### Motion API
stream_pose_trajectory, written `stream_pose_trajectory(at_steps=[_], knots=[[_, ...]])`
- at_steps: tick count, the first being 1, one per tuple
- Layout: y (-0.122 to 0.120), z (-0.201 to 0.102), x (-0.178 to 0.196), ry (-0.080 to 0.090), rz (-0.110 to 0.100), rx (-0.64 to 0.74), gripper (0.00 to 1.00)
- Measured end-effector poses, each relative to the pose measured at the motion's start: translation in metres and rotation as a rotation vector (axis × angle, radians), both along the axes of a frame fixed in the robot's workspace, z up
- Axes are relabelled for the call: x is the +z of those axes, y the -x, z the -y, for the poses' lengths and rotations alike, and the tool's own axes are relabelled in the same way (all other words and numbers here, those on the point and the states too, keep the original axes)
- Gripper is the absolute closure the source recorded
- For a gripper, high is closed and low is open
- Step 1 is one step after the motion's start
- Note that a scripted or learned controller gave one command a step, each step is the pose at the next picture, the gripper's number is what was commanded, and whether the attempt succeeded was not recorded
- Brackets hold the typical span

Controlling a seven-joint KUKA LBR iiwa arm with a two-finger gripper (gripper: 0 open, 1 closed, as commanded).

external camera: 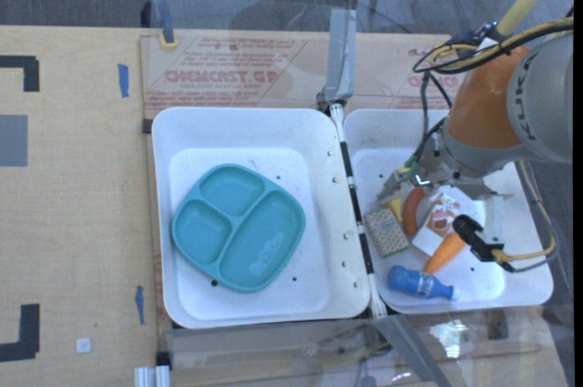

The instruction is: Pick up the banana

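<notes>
The gripper [412, 180] hangs low inside the right bin [364, 132], just above a clutter of items — whether its fingers are open or shut cannot be told from here. In that bin lie a carrot [443, 253], a blue bottle [420, 282] and a speckled sponge [386, 233]; no banana can be made out with certainty. Left of the right bin, the left bin [173, 135] bears a teal divided plate [239, 227].

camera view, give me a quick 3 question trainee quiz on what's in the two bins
1. True or false: the teal divided plate lies in the left bin.
2. Which bin does the arm reach into: A left, B right?
3. Fill in: the blue bottle lies at the right bin's ____ edge, near or far.

Key: 1 true; 2 B; 3 near. The end effector's state can't be read here.
</notes>
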State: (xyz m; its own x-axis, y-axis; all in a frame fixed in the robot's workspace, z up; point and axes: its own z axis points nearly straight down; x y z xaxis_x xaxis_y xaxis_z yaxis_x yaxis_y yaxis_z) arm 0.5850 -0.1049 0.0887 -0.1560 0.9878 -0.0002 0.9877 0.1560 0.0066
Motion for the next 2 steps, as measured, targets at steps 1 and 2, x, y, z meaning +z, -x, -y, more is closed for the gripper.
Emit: stream_pose_trajectory(at_steps=[1,2], knots=[[-0.001,0.004,0.011,0.001,0.007,-0.007,1.00],[-0.023,-0.048,0.123,0.001,-0.004,-0.059,1.00]])
